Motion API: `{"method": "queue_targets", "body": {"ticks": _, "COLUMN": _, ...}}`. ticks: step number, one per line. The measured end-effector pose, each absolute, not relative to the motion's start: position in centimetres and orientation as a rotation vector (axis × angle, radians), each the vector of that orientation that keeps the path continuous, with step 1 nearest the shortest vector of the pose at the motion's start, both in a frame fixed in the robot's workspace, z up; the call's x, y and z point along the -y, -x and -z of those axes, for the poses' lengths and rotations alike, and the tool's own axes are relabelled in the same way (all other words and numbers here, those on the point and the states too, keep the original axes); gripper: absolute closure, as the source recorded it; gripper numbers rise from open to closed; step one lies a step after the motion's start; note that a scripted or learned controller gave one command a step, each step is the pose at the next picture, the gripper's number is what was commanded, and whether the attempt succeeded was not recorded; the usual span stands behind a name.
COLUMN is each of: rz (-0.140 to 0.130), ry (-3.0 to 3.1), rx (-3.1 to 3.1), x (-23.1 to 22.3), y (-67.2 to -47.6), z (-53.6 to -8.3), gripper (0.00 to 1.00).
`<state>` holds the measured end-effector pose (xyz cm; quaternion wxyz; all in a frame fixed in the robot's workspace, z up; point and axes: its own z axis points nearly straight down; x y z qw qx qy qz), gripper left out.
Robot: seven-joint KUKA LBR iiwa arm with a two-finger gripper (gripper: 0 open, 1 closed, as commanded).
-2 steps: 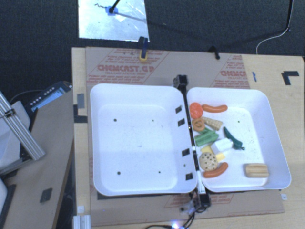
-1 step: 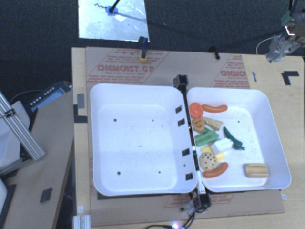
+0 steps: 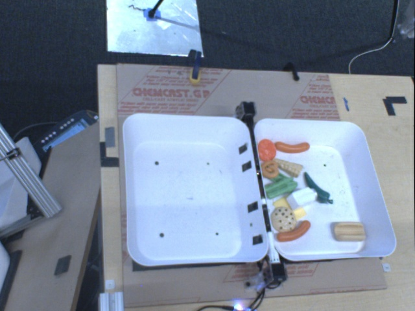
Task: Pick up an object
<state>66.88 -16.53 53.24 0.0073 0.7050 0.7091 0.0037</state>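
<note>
The right bin (image 3: 363, 149) holds several toy food pieces. A red tomato slice (image 3: 266, 149) and an orange sausage (image 3: 292, 148) lie near its back left. Below them sit a small brown pretzel-like piece (image 3: 270, 170), a tan cone (image 3: 290, 168), a green bean pod (image 3: 281, 187) and a dark green pepper (image 3: 317, 188). A white and yellow block (image 3: 300, 198), a round cookie (image 3: 283, 219) and a second sausage (image 3: 293, 231) lie near the front left. A bread loaf (image 3: 348, 230) rests at the front right.
The left bin (image 3: 188, 193) sits beside the right one, joined by a black clipped divider (image 3: 258, 180). Both rest on a cardboard sheet (image 3: 175, 89) over the bench. A silver sheet (image 3: 152, 18) lies on the dark floor behind. A metal frame (image 3: 26, 180) stands at the left.
</note>
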Motion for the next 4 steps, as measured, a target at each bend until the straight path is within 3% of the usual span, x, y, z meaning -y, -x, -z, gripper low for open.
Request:
{"method": "queue_targets", "body": {"ticks": 1, "rz": 0.004, "ry": -2.214, "rx": -2.242, "x": 7.8, "y": -66.8, "z": -41.3, "gripper": 1.00}}
{"method": "queue_targets", "body": {"ticks": 2, "rz": -0.015, "ry": -2.206, "rx": -2.216, "x": 9.7, "y": -66.3, "z": -54.4, "gripper": 1.00}}
{"method": "queue_targets", "body": {"ticks": 3, "rz": 0.004, "ry": -2.216, "rx": -2.234, "x": 4.7, "y": -64.8, "z": -44.5, "gripper": 1.00}}
{"method": "queue_targets", "body": {"ticks": 4, "rz": -0.011, "ry": -2.208, "rx": -2.221, "x": 5.9, "y": -66.9, "z": -53.3, "gripper": 1.00}}
